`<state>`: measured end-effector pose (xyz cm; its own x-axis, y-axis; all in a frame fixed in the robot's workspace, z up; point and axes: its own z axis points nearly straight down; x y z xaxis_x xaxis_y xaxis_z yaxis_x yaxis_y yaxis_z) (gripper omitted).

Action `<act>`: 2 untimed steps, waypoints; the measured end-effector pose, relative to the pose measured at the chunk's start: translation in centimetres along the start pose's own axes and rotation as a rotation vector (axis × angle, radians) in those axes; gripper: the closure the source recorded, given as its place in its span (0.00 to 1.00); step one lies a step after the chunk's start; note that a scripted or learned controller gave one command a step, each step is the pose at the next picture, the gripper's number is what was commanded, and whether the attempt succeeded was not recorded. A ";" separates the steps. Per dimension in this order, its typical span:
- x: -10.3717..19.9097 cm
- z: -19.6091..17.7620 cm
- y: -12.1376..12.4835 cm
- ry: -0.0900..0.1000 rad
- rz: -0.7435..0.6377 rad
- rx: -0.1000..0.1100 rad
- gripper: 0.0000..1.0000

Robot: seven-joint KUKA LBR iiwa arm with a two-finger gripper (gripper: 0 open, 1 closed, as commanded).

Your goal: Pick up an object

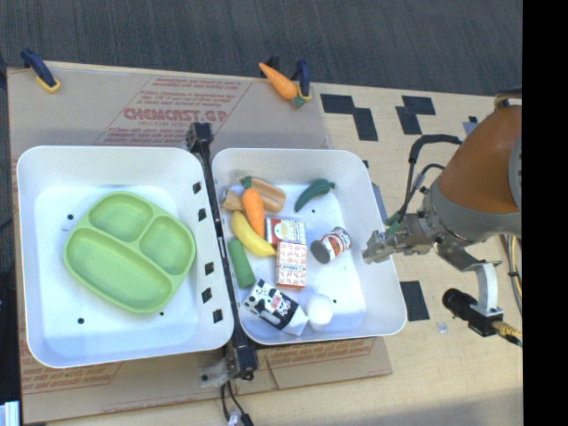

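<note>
Camera view: tool [373, 247] at right bin's [380, 204] rim; grip state indiscernible.

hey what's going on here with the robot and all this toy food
A KUKA arm reaches in from the right, its end effector at the right rim of the right bin with nothing visibly between its fingers. That bin holds toy food: a carrot, a banana, a green pepper, a small can, a red carton and a cow-patterned carton. The left bin holds a green divided plate. No pick has happened yet.
</note>
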<state>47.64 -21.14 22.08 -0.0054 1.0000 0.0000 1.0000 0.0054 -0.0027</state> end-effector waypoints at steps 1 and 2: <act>0.0 -5.0 10.3 0.000 0.000 -0.003 1.00; 0.1 7.9 8.9 0.001 0.000 0.001 1.00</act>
<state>56.47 -21.03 14.17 -0.0055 1.0000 0.0013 1.0000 0.0055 -0.0040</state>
